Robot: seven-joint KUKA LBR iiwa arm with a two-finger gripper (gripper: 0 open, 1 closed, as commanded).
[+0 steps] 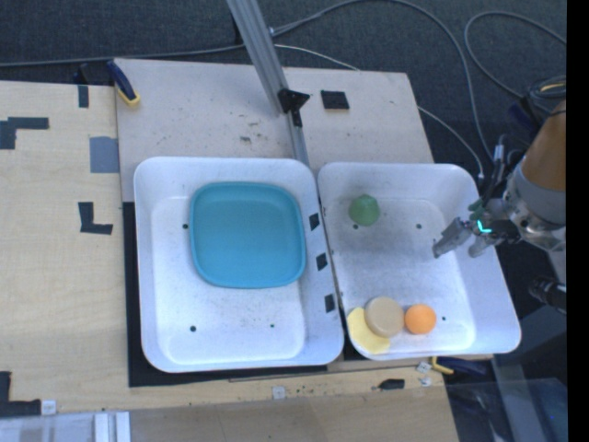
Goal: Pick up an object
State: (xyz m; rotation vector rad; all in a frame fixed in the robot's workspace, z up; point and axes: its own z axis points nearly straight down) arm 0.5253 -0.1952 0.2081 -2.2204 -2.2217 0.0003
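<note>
Hovering at the right edge of the right bin (460, 184), the claw (457, 238) looks open and holds nothing. Next it must go down over the green ball (364, 210), upper left of it.

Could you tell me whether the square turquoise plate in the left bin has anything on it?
It is empty. The square turquoise plate lies flat in the left white bin, and its whole surface shows plain blue with nothing resting on it.

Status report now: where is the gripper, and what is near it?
Gripper over right bin, right side. Green object, orange ball both apart from it. Path unobstructed.
</note>
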